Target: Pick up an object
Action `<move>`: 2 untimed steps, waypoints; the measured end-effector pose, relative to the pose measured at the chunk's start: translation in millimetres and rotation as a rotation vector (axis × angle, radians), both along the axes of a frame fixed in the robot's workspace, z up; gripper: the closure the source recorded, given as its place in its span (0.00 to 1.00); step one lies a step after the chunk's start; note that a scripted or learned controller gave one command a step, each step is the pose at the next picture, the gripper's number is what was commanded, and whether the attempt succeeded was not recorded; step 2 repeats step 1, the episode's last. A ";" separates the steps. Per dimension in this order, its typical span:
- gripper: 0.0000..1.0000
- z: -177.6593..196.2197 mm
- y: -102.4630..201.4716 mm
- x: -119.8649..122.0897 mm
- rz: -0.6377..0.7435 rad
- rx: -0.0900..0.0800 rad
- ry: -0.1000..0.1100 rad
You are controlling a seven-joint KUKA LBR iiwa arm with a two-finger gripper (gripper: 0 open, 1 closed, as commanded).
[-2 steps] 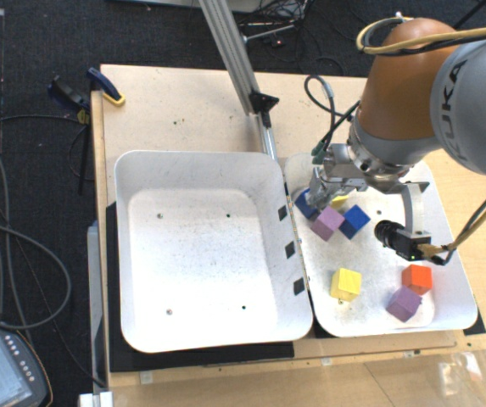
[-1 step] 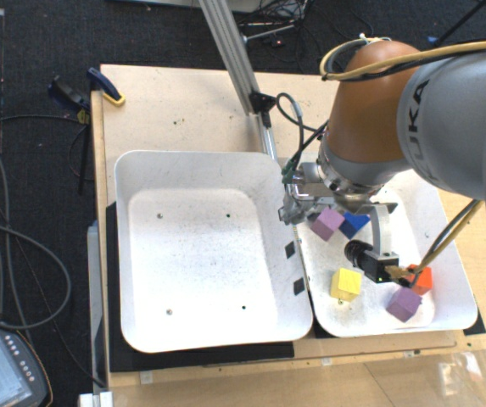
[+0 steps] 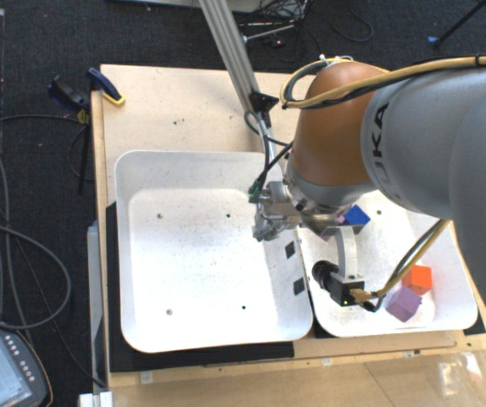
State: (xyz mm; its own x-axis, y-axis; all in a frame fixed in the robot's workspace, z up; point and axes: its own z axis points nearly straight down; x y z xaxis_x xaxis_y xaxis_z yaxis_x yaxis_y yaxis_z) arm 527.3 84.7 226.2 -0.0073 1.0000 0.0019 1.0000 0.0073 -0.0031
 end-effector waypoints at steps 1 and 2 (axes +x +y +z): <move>0.00 0.7 -3.4 1.0 -0.008 -0.002 -0.003; 0.00 0.7 -3.4 1.0 -0.008 -0.002 -0.003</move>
